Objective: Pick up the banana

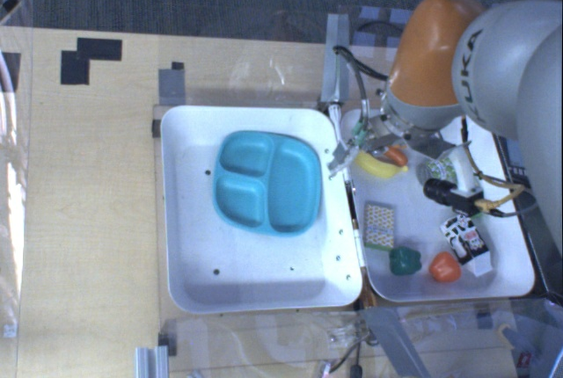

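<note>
Yellow curved banana (376, 165) in right white bin (510, 279) (beside an orange object (395, 156)), gripper (362, 141) above it, finger state unclear

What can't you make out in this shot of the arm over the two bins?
- End effector: in the camera view the wrist above covers most of it, so its finger state is unreadable.
- Banana: partly covered by the arm; contact with the end effector can't be judged.
- Orange item beside the banana: mostly hidden by the arm, identity unclear.
- Right bin: its upper part is covered by the arm.
- Black-and-white item: markings too small to read.
</note>
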`<state>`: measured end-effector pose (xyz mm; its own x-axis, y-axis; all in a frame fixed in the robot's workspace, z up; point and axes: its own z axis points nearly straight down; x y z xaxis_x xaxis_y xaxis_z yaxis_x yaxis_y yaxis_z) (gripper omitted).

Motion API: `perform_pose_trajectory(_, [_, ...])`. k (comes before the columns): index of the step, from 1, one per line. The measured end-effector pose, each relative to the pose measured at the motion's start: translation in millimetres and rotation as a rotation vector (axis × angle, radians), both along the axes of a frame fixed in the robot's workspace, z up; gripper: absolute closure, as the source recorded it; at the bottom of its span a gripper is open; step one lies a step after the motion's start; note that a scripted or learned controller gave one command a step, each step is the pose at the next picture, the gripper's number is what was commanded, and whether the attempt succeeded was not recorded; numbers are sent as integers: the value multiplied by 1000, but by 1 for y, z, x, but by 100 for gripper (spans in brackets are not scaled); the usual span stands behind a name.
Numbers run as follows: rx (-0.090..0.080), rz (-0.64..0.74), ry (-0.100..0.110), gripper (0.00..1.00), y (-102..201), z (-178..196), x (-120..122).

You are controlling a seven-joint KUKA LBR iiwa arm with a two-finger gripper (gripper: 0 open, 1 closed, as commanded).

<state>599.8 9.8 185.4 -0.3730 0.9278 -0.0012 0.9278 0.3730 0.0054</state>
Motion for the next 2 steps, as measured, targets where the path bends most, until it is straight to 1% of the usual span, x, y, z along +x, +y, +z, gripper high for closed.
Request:
perform_pose_trajectory(1, [0,-16,0,0,-5,0,-3])
perform_pose_trajectory(2, [-1,14,-1,0,-4,0,-8])
